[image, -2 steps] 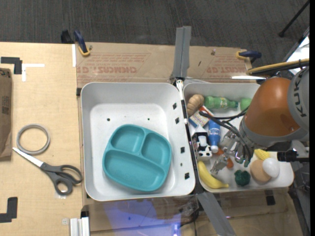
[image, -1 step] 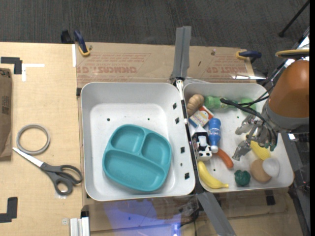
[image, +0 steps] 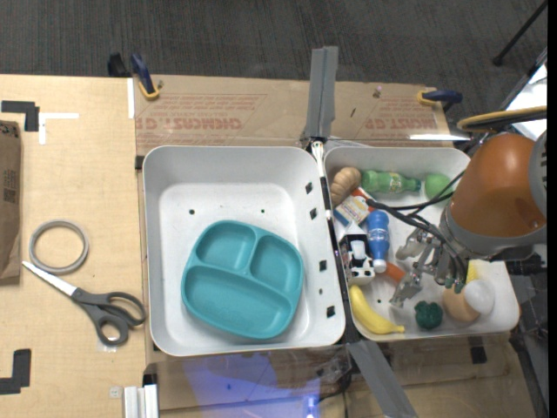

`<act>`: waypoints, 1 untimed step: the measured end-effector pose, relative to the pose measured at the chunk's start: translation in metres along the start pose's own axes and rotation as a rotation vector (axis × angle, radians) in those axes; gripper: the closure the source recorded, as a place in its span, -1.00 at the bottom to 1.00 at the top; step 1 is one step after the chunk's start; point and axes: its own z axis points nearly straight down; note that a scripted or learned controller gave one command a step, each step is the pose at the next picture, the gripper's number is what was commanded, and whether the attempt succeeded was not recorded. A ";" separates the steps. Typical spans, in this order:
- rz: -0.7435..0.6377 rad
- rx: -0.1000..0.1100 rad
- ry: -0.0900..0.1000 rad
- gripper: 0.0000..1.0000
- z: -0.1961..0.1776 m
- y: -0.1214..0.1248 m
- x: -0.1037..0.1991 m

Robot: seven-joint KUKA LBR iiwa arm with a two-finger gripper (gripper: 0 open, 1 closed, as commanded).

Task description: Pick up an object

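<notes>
Hovering over the right bin [image: 500, 319], bare metal fingers [image: 416, 279] hang spread above a curved banana [image: 372, 313].

Setting, placed rel. to gripper [image: 426, 273]:
- Floor [image: 261, 16]: dark grey carpet, far above, across top of view.
- Bench top [image: 78, 155]: pale wood, well to left; black L-shaped corner marks at far left edge.
- Cardboard sheet [image: 226, 116]: brown, red print reversed, up and to left, behind the bins.
- Blue clamps [image: 144, 75]: on cardboard's back edge, one far up-left, one up and just right.
- Grey upright bar [image: 322, 90]: above and left, between the bins.
- Tape roll [image: 59, 245]: grey ring, far left, on bench.
- Scissors [image: 91, 301]: grey handles, far left, slightly lower, just below roll.
- Light: bluish glow [image: 252, 386] low left, at front edge.
</notes>
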 end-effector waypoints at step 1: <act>-0.089 0.000 -0.004 -1.00 -0.001 0.050 -0.066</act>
